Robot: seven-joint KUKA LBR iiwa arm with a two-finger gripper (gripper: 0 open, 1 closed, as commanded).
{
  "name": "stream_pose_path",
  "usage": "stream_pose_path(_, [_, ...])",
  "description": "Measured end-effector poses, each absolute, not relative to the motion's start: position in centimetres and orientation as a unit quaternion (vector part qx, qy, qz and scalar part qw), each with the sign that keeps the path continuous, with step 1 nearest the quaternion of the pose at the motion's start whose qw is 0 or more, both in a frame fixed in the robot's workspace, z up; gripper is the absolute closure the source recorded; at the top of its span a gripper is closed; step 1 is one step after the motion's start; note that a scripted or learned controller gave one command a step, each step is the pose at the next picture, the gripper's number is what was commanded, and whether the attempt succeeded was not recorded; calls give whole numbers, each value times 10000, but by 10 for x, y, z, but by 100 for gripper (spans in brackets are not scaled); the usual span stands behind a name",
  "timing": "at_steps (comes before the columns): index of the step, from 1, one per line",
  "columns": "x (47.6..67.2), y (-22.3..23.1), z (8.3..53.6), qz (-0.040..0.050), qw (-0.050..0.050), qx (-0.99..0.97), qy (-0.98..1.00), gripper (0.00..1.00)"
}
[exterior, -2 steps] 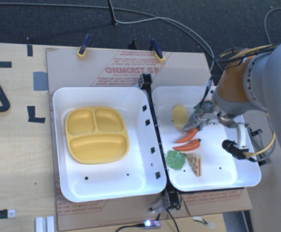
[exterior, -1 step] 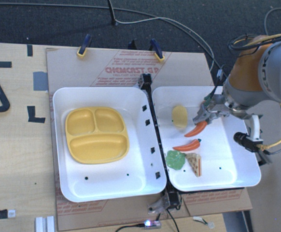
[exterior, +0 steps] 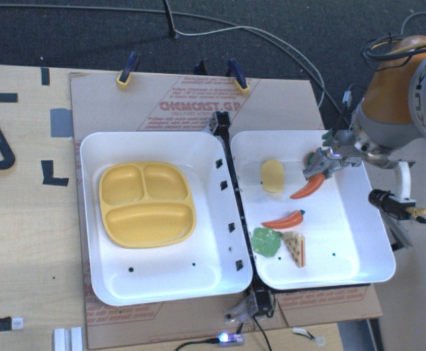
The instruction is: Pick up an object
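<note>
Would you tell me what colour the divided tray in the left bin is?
Yellow; the divided tray shows clearly in the camera view.

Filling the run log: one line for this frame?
gripper over right bin | at red pepper, hold unclear | yellow tray in left bin

The yellow divided plate (exterior: 147, 203) lies flat in the left white bin (exterior: 99, 276), with three compartments, two small ones at the far side. Beyond that bin, two blue-and-yellow clamps (exterior: 127, 69) grip the far edge of the cardboard sheet (exterior: 191, 101) under it. Left of the bin, dark tape marks (exterior: 50, 172) sit on the wooden tabletop (exterior: 23, 232).
</note>
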State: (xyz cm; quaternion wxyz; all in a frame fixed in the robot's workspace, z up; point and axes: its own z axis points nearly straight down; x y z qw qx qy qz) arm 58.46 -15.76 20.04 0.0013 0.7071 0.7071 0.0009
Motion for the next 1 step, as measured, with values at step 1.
stream_pose_path(1, [585,-157,218,2,3,7070,7072,100])
